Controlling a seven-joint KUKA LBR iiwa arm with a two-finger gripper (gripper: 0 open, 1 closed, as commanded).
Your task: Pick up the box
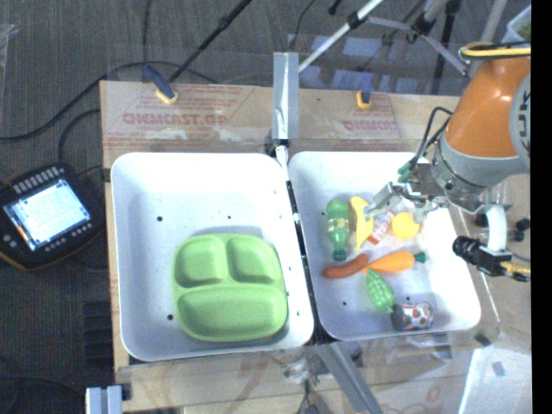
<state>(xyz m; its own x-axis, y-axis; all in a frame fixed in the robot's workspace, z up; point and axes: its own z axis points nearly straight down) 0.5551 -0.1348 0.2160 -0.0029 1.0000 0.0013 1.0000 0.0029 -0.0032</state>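
Beside the green plastic bottle (338, 228) in the right-hand shallow white bin (448, 313) sits the small box with yellow and pink faces (373, 228) — partly under the two-finger gripper (390, 198). Probably light, stiff cardboard, smooth-sided; I'd pinch across the narrow faces. Whether the fingers are apart or together I cannot tell — too small. Box print unreadable. Faint red lettering on the brown cardboard (185, 117) behind the bottle, not legible.
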